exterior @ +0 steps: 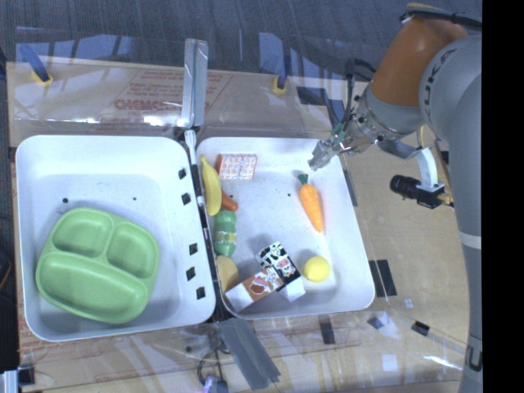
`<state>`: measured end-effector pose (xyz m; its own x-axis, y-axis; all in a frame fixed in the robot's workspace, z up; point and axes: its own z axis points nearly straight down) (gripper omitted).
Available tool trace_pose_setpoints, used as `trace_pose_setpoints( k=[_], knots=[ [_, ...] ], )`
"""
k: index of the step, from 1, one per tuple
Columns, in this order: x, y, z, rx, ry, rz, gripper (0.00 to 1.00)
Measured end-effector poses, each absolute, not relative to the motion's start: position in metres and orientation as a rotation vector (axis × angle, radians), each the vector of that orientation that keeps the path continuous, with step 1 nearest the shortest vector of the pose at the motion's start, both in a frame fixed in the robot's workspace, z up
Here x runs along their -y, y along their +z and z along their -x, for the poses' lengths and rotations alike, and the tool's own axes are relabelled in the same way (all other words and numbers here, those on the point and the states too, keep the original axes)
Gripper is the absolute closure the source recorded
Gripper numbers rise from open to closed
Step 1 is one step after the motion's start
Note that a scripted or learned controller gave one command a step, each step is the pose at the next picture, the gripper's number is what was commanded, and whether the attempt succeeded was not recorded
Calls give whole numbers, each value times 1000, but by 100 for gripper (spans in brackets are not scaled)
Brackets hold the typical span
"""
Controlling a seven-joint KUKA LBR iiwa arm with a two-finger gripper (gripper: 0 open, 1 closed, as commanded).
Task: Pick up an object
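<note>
Filling the left bin, a green divided tray leaves bare floor along the far side. In the right bin, the carrot lies far-to-near, leafy end far. The pincer hovers above it; its state is unclear.

Carrot: orange, green top toward gripper, lying flat, intact; gripper poised just above its top, right bin.
</note>
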<state>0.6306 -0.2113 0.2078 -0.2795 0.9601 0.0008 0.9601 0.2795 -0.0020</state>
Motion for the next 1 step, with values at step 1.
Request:
trace_pose_setpoints(
  k=[1],
  knots=[
    [211, 207, -630, 2511, 2, 1884, 0]
  ],
)
